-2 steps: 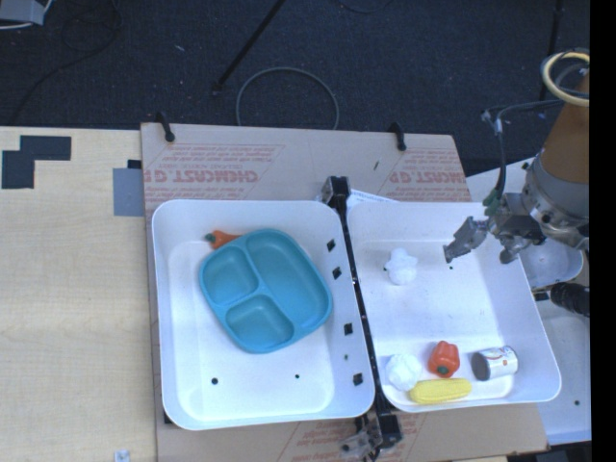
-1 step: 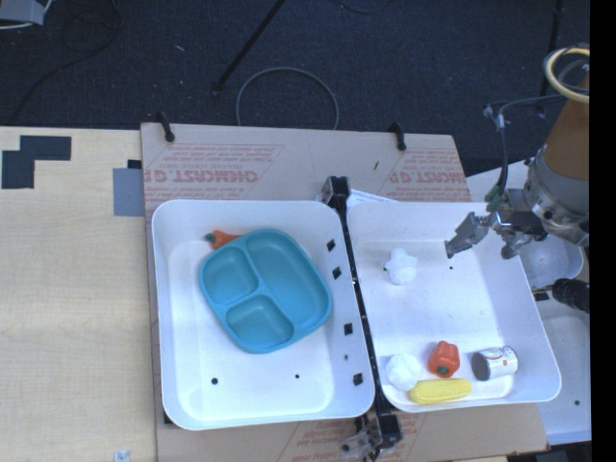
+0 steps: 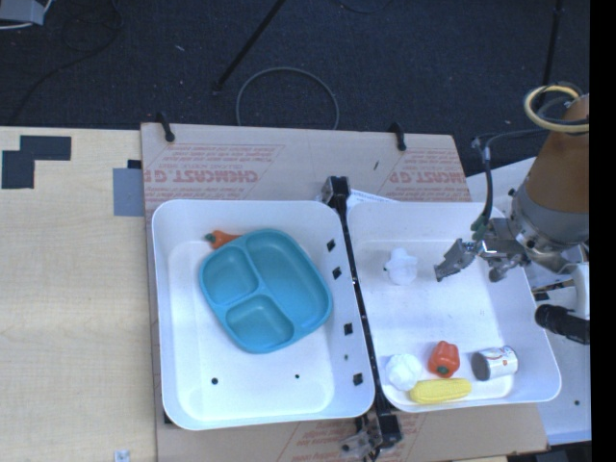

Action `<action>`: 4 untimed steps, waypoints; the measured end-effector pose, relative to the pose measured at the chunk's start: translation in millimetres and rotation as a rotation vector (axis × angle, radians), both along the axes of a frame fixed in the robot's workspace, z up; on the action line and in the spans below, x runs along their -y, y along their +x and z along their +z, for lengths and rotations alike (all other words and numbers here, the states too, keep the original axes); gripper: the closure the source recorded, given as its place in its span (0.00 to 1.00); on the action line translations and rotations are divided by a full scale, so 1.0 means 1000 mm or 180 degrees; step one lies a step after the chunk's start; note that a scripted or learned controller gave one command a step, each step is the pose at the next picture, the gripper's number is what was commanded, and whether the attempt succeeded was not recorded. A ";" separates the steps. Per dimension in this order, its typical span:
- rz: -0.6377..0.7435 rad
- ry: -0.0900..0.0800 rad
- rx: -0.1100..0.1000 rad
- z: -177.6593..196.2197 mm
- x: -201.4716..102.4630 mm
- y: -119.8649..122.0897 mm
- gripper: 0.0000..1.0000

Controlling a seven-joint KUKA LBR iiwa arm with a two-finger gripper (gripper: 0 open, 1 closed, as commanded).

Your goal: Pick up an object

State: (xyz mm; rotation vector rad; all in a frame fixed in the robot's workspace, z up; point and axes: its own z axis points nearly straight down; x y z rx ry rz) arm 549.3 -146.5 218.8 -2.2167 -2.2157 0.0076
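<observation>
My gripper (image 3: 474,265) hangs over the right side of the right bin (image 3: 525,301), open, with nothing between its fingers. A small white object (image 3: 401,266) lies just left of it, apart from the nearer finger (image 3: 449,261). Along the bin's front edge lie a white ball-like piece (image 3: 404,366), a red-orange pepper (image 3: 444,357), a yellow corn cob (image 3: 441,391) and a small silver can (image 3: 497,363) on its side.
The left bin (image 3: 183,373) holds a blue divided plate (image 3: 264,289) with an orange item (image 3: 221,239) peeking out behind its far left corner. A black divider (image 3: 351,306) runs between the bins. The arm's orange band (image 3: 563,171) stands at the right.
</observation>
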 end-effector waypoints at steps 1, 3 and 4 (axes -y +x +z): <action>0.0000 0.0000 0.0002 -0.056 0.004 0.008 0.00; -0.0016 -0.0002 0.0012 -0.096 0.008 0.016 1.00; -0.0010 -0.0010 0.0035 -0.044 0.018 0.017 1.00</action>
